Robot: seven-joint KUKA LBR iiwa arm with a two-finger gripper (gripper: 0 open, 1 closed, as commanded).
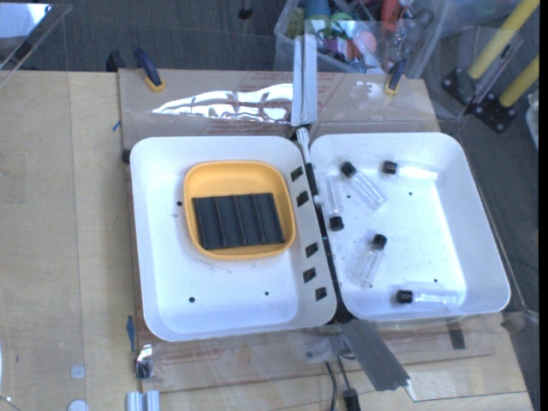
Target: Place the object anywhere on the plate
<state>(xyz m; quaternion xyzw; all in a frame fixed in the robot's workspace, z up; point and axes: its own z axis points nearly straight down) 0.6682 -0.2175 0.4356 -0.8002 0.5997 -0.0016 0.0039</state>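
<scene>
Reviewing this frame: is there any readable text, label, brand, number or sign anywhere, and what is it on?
None can be read.
Yellow plate, dark ridged block on it: no markings.
Clear vials with black caps in the right bin: no label visible.
Clutter in the clear box behind: too blurred to read.

Arm casing colour: cannot tell from this view.
Wrist band: cannot tell.
Cables and screws: cannot tell.
Markings: cannot tell.

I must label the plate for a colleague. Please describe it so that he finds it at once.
Look in the left white bin. The plate is the rounded square yellow dish near its middle, with a dark ribbed insert lying in it. It is the bin's one yellow item.
</scene>
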